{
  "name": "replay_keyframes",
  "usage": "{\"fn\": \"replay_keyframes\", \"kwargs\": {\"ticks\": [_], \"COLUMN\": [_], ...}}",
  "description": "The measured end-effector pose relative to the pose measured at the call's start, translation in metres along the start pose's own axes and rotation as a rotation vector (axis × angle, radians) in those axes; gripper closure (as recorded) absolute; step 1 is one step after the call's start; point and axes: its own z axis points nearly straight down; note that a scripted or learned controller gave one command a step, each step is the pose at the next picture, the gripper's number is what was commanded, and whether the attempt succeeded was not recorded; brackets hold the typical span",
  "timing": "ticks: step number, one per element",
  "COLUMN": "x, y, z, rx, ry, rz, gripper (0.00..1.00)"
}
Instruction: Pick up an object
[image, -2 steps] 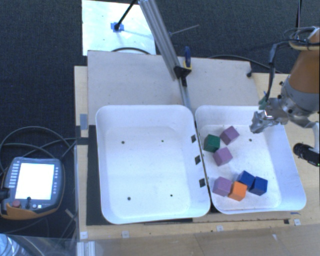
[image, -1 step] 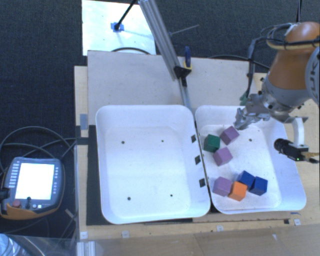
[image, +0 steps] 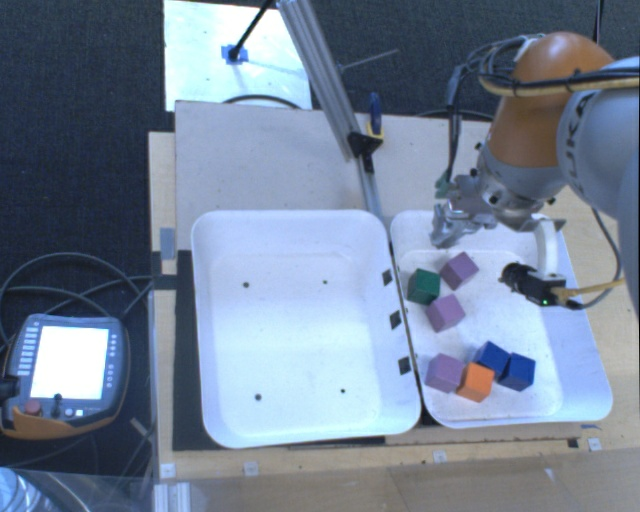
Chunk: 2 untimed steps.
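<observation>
Sitting in the right-hand shallow white plastic bin (image: 590, 395) are seven small matte cubes. Nearest the arm is a purple cube (image: 460, 269), tilted on a corner, with a dark green cube (image: 424, 286) just beside it toward the divider and a second purple cube (image: 446, 312) right below them. Closer to the front edge, a third purple cube (image: 444, 373) touches an orange cube (image: 476, 382), which in turn presses against two blue cubes (image: 491, 357) (image: 517, 371) set side by side.

Above the back of that bin hangs the metal claw (image: 447, 232), its tip just above and behind the uppermost purple cube, not touching it from what I can see. Nothing shows between its fingers; whether they are spread or closed I cannot tell, as the metal parts blur together. Behind it rise the grey arm and its glossy orange band (image: 545, 85), with black cables looping around.

The left-hand white bin (image: 290, 225) has a smooth floor with a few small dark holes. Both bins rest on a pale, flat counter (image: 260, 150). A slanted metal pole (image: 325, 75) crosses the back. Off to the left, on dark carpet, lies a grey handheld control pendant (image: 65, 372) with a bright screen and orange base.
</observation>
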Motion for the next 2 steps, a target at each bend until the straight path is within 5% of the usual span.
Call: {"fn": "replay_keyframes", "kwargs": {"ticks": [2], "x": [0.098], "y": [0.042], "z": [0.01], "rx": [0.0], "ry": [0.001], "rz": [0.0], "gripper": [1.0]}}
